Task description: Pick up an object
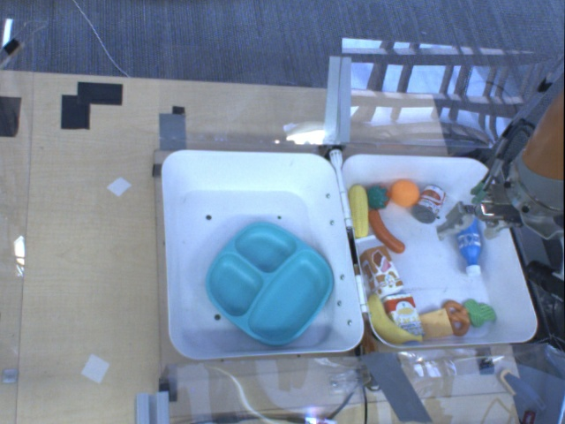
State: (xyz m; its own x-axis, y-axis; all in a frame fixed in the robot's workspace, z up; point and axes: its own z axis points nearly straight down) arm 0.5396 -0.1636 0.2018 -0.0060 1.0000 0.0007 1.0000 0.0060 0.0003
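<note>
Nothing has been lifted yet. The end effector point(468, 216) hangs low over the right bin point(521, 312), near its right wall, just above a small blue-and-white bottle point(470, 246) — whether its fingers are spread or closed cannot be told, and nothing shows between them. The grasp and the lift are both left to do. The bottle lies apart from the can point(429, 203) and carrot point(386, 231), with bare floor around it, though the bin wall stands close on the right.
</note>
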